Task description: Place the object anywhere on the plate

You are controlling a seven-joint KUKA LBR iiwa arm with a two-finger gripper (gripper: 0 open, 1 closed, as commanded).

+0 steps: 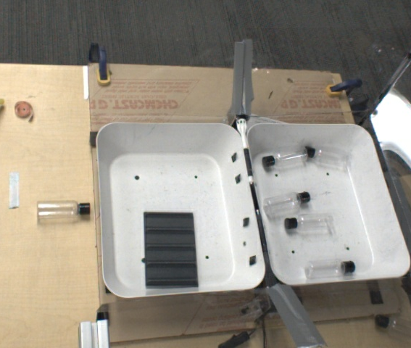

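Camera view looks down on a dark ribbed plate (169, 250) lying flat in the left bin (104, 194), toward its near edge. The likely objects are four clear vials with black caps, all in the right bin (379, 165), right of the plate and apart from it. The top vial (288, 158) is farthest from the plate. The second vial (285, 203) and third vial (309, 225) lie close together, and the second is the nearest to the plate. The fourth vial (328, 269) rests against the near wall. A fifth vial (61, 209) lies on the desk (38, 281), left of the plate and outside both bins.

Nothing rests on the plate yet, so the step in hand is judged to be the pick. Whether the tool is open or closed cannot be told, and nothing is seen held.

To pick well, the tool should choose a vial with room on both sides. The top vial looks freest; the second and third crowd each other, and the fourth hugs the wall. The tool should close across the body, not the cap, since round clear plastic is likely to roll or slip. For the release it should go low over the ribs, with the vial lying along them.

As the arm reaches in from the right, the bin vials lie on the tool's side of the plate.
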